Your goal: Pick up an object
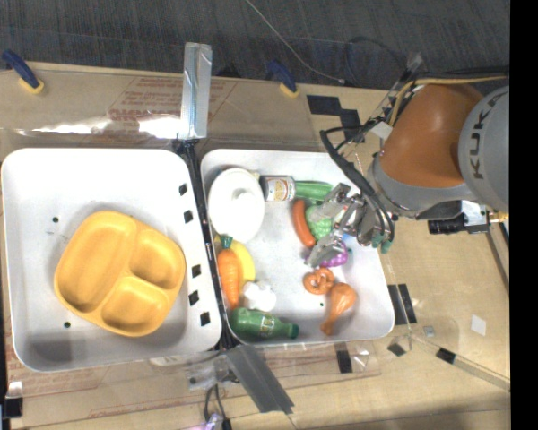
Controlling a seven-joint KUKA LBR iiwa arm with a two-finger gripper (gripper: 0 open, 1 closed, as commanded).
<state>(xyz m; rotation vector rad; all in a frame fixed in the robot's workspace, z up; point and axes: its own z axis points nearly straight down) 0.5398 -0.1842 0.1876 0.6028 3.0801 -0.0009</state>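
1. Green glass-like plastic marks the near edge of the right bin (387, 305): a toy bottle (264, 326) lies on its side along the near wall, close to the near-left corner.
2. Just beyond it, an orange drumstick (338, 304) rests toward the near-right corner, with a small pretzel-shaped piece (318, 281) touching its far end.
3. Along the left wall, a carrot (229, 278) and a yellow piece (243, 260) lie side by side, a small white item (259, 296) just beside them.
4. In the middle of the bin, toward its right wall, the gripper (334, 240) is down among the clutter, above a purple object (337, 260) and next to a sausage (301, 224) and a leafy green piece (322, 227). Metal linkages hide the tips, so whether the pincer is released or clenched cannot be told, and nothing is clearly seen between them.
5. At the far edge, a white bowl (236, 203) sits in the far-left corner, a second green bottle (294, 189) lying along the far wall.
6. In the left bin (27, 186), a yellow divided tray (118, 270) fills the centre.
7. Judgement: the work appears to be at the grasp stage, with the purple object the likeliest target. The next move likely calls for a firm close on one item, then a straight lift clear of the sausage and the greens; neighbours pressed so close could spoil the grip.
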